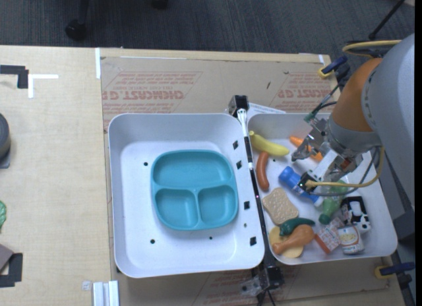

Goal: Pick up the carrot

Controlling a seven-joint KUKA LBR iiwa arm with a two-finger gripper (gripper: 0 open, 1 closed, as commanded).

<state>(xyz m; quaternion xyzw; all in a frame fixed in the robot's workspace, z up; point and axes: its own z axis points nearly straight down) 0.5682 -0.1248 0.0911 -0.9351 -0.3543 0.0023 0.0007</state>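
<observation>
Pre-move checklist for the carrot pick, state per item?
1. Carrot located: ok. An orange tip of the carrot shows in the right bin, partly hidden by the arm.
2. Gripper over target: ok, it sits right beside the carrot.
3. Carrot between the fingers: cannot tell, the wrist hides the contact.
4. Clutter near the grasp: not ok. Banana, sausage and blue bottle lie close by.
5. Cable clearance: cannot tell. A yellow cable loops under the wrist, above the toys.
6. Teal plate in the left bin: ok, apart from the arm.
</observation>
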